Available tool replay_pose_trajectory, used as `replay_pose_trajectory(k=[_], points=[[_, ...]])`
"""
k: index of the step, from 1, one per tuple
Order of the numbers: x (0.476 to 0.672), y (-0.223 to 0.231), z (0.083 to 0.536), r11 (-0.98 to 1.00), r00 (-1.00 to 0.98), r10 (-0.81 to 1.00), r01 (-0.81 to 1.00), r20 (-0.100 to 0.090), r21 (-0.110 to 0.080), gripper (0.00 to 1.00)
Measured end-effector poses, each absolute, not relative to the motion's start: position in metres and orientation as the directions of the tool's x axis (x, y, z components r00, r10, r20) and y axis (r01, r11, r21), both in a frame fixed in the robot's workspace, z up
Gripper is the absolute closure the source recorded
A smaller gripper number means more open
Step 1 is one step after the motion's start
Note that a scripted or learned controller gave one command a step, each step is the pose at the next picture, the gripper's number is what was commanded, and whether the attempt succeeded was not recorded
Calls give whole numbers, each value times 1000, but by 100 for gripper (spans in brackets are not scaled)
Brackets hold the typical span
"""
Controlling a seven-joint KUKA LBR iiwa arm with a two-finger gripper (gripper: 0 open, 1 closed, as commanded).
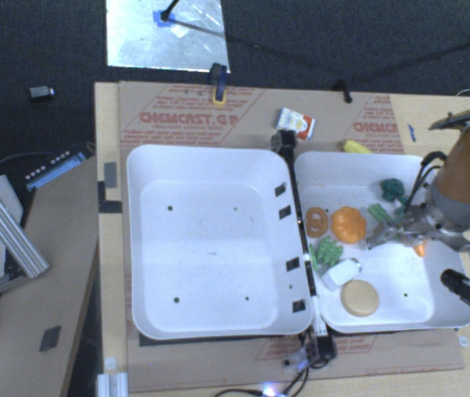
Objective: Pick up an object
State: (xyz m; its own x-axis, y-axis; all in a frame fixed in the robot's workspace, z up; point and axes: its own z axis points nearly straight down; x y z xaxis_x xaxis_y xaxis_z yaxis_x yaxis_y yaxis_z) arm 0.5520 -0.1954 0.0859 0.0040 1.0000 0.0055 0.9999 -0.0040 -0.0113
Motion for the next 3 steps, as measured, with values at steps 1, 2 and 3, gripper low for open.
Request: replay_pose_trajectory(k=[1,2,3], points=[[631,-157,86,10,-10,1000,1000,-1,9,0],[653,-103,88,4,-4,1000,1000,-17,14,0],[672,-81,193,8,-8,1000,1000,-1,15,0]])
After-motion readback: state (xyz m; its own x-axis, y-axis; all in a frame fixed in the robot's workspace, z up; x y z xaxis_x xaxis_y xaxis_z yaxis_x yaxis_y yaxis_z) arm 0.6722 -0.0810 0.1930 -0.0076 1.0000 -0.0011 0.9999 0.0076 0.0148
